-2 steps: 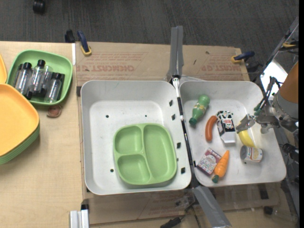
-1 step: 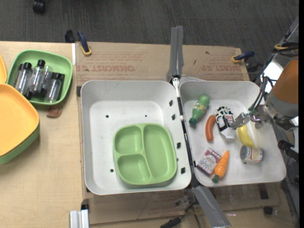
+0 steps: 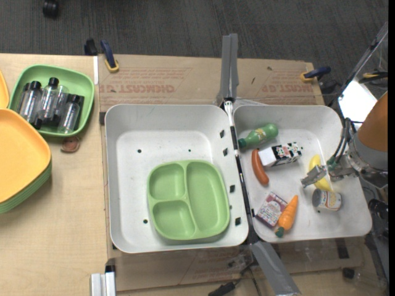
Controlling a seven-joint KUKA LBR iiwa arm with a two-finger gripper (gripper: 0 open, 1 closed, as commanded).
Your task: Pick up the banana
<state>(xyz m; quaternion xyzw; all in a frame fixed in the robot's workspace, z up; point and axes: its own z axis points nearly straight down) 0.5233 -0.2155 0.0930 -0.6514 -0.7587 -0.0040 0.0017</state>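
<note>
The yellow banana point(image 3: 316, 163) lies near the right wall of the right bin point(image 3: 345, 227). My gripper point(image 3: 313, 177) reaches in from the right and sits low over the banana's middle, hiding part of it. Yellow shows both above and below the gripper. I cannot make out whether the banana is gripped.
The right bin also holds a green bottle point(image 3: 258, 136), a red sausage point(image 3: 260, 166), a black-and-white box point(image 3: 281, 154), a pink packet point(image 3: 271, 209), a carrot point(image 3: 287, 214) and a small tub point(image 3: 327, 200) just below the gripper. A green divided plate point(image 3: 187, 200) lies in the left bin.
</note>
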